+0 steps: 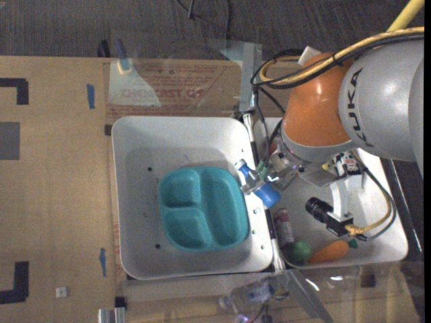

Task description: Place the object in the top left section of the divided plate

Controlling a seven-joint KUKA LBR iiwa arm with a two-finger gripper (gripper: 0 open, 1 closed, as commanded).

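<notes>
A teal divided plate lies in the left white bin, with two small sections on its left and one long section on its right. My gripper hangs over the wall between the two bins, just off the plate's upper right corner. It is shut on a blue object, which sticks out on both sides of the fingers. The plate's sections hold nothing that I can see.
The right bin holds an orange carrot, a green round thing and a dark reddish stick-like item near its front left corner. The arm's orange band hangs over that bin. A clear plastic sheet lies behind the left bin.
</notes>
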